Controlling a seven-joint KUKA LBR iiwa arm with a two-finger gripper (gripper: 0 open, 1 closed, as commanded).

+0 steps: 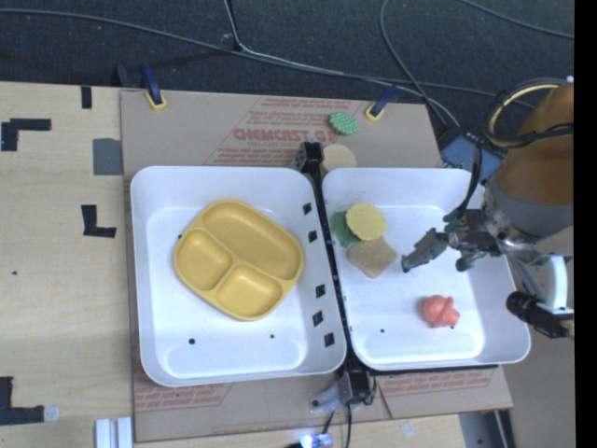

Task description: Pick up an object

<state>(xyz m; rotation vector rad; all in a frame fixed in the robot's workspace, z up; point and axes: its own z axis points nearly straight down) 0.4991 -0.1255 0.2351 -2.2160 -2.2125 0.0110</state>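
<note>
In the right bin, a yellow round piece lies on a green piece, and a tan chunk touches them from the front. A red toy sits alone toward the front. My gripper hangs over the bin's right half, right of the tan chunk and above the red toy. It is open, with one dark finger pointing left at the tan chunk and nothing between the two.
The left bin holds a yellow divided plate. Behind the bins, a green dotted disc and a pale disc lie on the cardboard. Black clips line the wall between the bins. Cables run across the back.
</note>
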